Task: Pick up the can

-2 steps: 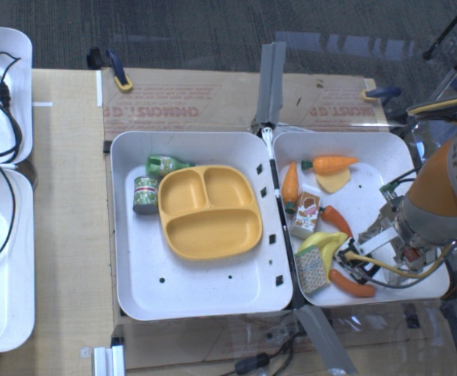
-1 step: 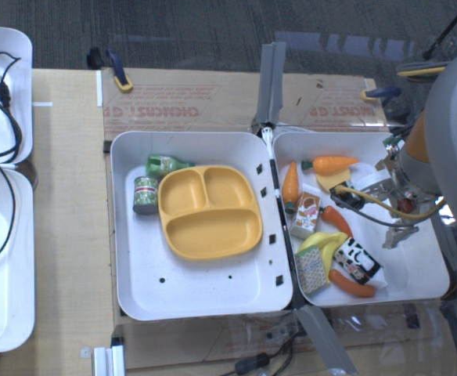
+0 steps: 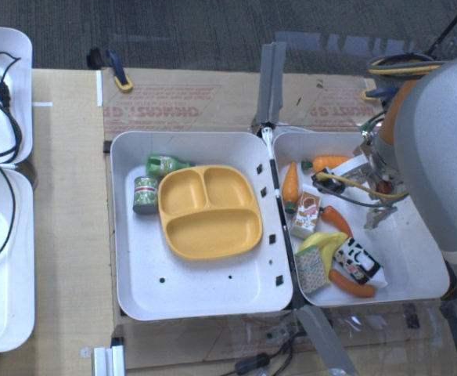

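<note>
1. The wooden bench [image 3: 64, 210] runs under everything. A sheet of printed cardboard [image 3: 213, 100] lies along its 12 o'clock side, with dark carpet beyond.
2. My arm [image 3: 440, 131] comes in from 3 o'clock, and its grey bulk covers the 3 o'clock edge of the right bin [image 3: 408, 249].
3. The left bin [image 3: 205, 288] sits against the right bin's 9 o'clock wall. The divider between them is what I judge I must cross.
4. A yellow divided plate [image 3: 210, 210] takes up the middle of the left bin.
5. The right bin holds clutter: carrots [image 3: 291, 182], a small carton [image 3: 307, 214] and a banana [image 3: 326, 243], all at about 8 to 9 o'clock from my wrist.
6. My gripper [image 3: 379, 198] hangs over the right bin, above its middle. I cannot tell whether it is open or closed, and I see nothing held in it.
7. A green bottle [image 3: 166, 164] lies on its side at the plate's 11 o'clock.
8. The can [image 3: 145, 194] sits in the left bin, touching or just beside the plate's 9 o'clock rim and directly at 6 o'clock of the bottle.
   - It looks upright, with its long axis vertical.
   - From my gripper it lies almost exactly at 9 o'clock, well apart, past the divider and the whole plate.
   - I judge a descent from above suits it best, closing along the 12-to-6 line if the bottle leaves room.
</note>
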`<state>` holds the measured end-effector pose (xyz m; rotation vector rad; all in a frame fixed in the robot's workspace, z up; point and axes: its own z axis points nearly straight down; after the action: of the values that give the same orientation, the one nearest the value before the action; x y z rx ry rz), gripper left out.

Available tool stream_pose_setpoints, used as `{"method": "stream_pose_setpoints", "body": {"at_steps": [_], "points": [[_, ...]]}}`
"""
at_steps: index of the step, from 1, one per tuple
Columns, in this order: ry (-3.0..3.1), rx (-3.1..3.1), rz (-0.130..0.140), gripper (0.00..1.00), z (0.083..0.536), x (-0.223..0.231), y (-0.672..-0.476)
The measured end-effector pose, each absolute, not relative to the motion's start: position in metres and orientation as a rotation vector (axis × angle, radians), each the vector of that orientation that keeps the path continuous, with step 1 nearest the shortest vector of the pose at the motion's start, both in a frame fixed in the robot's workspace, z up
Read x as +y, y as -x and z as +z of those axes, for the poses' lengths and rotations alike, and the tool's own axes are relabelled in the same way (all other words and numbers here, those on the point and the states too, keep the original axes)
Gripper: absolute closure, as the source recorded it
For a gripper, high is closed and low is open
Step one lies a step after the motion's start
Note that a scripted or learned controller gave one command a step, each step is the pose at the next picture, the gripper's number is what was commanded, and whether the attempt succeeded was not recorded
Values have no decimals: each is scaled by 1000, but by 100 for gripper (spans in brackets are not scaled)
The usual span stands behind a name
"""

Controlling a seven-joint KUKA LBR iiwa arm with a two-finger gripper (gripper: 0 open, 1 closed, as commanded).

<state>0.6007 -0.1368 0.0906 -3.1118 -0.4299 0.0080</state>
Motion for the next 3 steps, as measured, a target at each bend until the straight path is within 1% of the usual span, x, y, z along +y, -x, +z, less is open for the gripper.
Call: {"method": "stream_pose_setpoints", "body": {"at_steps": [1, 2, 3], "points": [[3116, -410, 3, 0, 245, -216, -640], [3101, -427, -9, 0, 95, -214, -566], [3123, -322, 2, 0, 122, -221, -626]]}}
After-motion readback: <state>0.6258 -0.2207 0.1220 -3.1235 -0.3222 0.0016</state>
